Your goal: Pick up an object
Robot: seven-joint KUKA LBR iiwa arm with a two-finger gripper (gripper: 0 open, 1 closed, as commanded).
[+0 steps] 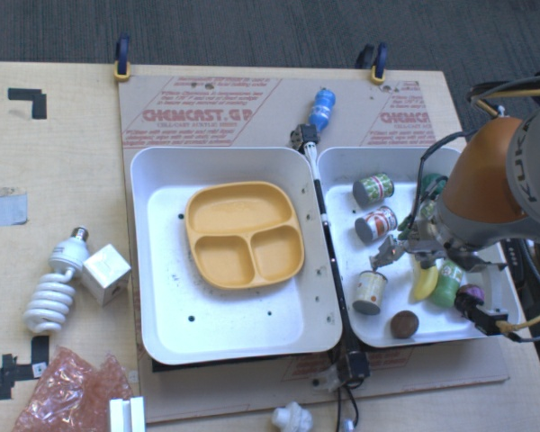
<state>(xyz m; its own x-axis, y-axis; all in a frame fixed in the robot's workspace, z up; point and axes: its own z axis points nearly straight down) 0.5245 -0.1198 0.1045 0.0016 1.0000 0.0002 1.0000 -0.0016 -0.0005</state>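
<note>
The right bin (pixel 342 165) holds a green-labelled can (pixel 373 188), a red and silver can (pixel 375 224) lying on its side, a small white can (pixel 370 292), a brown ball (pixel 404 324), a yellow banana-like piece (pixel 425 280), a green piece (pixel 448 286) and a purple piece (pixel 473 293). My gripper (pixel 394 248) hangs low over the middle of this bin, just right of the red and silver can and above the white can. The orange-banded wrist (pixel 486 183) hides the bin's right part. Nothing is visibly held.
The left bin (pixel 153 241) holds a yellow divided tray (pixel 245 234). A blue clip-like tool (pixel 319 113) lies on the board behind the bins. Left of the bins are a spiral light bulb (pixel 54 286), a white cube (pixel 106 271) and a red mesh bag (pixel 67 390).
</note>
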